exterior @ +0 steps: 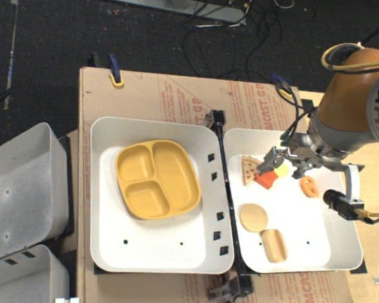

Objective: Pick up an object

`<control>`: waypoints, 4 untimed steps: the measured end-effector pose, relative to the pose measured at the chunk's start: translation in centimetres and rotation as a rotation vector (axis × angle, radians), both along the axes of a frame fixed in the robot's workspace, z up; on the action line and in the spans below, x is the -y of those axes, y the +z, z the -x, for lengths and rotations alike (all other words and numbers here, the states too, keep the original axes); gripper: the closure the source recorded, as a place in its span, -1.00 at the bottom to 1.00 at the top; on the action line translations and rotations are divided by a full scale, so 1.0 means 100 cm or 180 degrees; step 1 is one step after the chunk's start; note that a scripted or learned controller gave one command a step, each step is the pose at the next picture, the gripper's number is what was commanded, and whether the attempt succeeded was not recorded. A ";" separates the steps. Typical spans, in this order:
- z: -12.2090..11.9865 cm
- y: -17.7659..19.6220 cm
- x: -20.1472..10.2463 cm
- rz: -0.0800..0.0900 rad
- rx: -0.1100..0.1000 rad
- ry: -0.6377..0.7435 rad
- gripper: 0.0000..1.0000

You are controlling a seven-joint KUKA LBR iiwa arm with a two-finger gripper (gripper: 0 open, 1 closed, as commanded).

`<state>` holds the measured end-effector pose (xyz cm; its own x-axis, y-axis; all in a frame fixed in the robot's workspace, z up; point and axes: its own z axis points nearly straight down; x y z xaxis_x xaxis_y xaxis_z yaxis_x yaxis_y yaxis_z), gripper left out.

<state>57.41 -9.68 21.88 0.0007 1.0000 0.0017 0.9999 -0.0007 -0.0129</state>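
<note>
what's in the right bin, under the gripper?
Under the gripper: a red block and something yellow, partly covered. Elsewhere in the right bin: cracker-like wedge, orange ring, tan disc, tan loaf.

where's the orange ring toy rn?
In the camera view, the orange ring lies in the right bin, toward its upper right, just right of the gripper and the red block.

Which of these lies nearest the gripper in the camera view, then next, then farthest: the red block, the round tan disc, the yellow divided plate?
1. red block, just below-left of the gripper, in the right bin.
2. round tan disc, lower in the same bin.
3. yellow divided plate, across the divider in the left bin.
</note>
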 end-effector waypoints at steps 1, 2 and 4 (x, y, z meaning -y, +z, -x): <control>-0.003 0.007 0.000 0.0005 0.0039 0.0006 -1.00; -0.001 -0.058 0.000 0.0004 0.0021 -0.0003 -1.00; 0.008 -0.128 0.005 0.0004 0.0031 -0.0004 -1.00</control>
<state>56.61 -10.18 9.09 0.0021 1.0000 0.0006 1.0000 -0.0021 -0.0033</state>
